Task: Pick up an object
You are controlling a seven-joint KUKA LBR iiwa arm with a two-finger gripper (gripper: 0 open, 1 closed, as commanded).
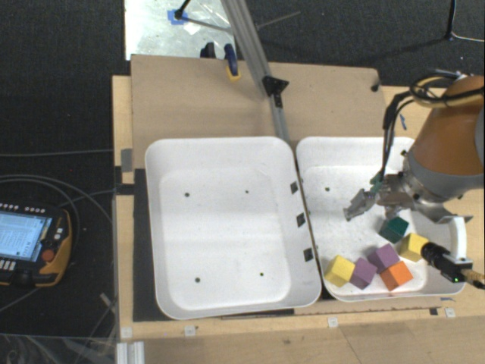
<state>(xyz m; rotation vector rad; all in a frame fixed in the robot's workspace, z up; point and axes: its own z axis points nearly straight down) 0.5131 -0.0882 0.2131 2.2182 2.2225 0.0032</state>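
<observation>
**Over the blocks, nothing picked yet**

Camera view looks down on the worktop and its two shallow white bins, and I am hanging over the right bin (333,165), reaching in from its right side. My gripper (362,203) points toward the middle of that bin, with its fingers (353,211) parted and nothing between them. I read this as the approach step: no block is lifted, and all the blocks lie on the bin floor.

What I may pick is gathered at the bin's near right corner. A green block (394,229) lies closest to me, just beside my wrist. Next to it, toward the right edge, is a yellow block (414,246). Nearer the front rim sit two purple blocks (385,255) (363,273), an orange block (396,276) and a second yellow block (340,270), several of them touching.

These look like small foam or painted cubes, matt, with flat faces and square edges, so a squeeze across two opposite faces should hold. The bin is smooth speckled plastic with a rounded rim. The left bin (227,150) is the same.

My next move, I judge, calls for shifting toward the corner, lining up over one block with free sides, then lowering and closing. The crowding could make my fingers nudge a neighbour.
</observation>
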